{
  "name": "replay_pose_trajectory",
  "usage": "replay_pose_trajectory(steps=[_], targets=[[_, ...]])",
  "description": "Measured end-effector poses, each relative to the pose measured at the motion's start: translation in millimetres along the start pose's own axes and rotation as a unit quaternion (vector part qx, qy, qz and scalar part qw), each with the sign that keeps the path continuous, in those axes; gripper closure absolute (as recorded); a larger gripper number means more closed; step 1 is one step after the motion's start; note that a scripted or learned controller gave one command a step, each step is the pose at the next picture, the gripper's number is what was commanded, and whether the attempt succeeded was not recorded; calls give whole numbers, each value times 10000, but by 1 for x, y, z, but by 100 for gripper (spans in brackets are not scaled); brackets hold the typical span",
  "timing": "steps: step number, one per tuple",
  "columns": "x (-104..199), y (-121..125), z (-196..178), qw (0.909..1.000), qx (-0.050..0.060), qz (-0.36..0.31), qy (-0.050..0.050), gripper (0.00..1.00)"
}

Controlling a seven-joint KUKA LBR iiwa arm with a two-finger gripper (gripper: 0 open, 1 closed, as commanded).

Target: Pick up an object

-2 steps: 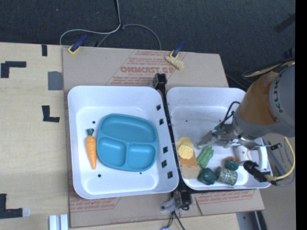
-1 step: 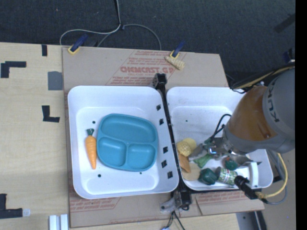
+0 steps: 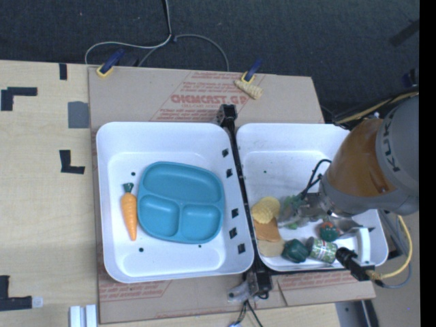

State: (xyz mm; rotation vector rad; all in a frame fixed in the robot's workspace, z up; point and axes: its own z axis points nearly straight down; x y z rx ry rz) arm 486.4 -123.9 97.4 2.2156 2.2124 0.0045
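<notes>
While the grey arm (image 3: 368, 165) with its orange band is reaching into the right bin (image 3: 286, 136), the jaws (image 3: 300, 210) are hanging low over a cluster of small objects, and whether they are open or closed cannot be told. Just beside the jaws, toward the divider, a yellow corn-like piece (image 3: 265, 209) is lying against a tan bread-like piece (image 3: 267, 232). Just below the jaws, a dark green object (image 3: 296, 251) is touching a small can (image 3: 324, 251), with a teal piece (image 3: 328, 234) sitting near them. Well apart from the jaws, across the divider, the left bin (image 3: 112, 142) is bearing a blue divided plate (image 3: 180, 201) and a carrot (image 3: 129, 213) beside it, all on the cardboard-covered worktop (image 3: 204, 97).
</notes>
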Motion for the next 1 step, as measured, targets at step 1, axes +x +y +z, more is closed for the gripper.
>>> replay_pose_trajectory(steps=[1], targets=[[70, 51, -92, 10000, -5, -61, 37, 100]])
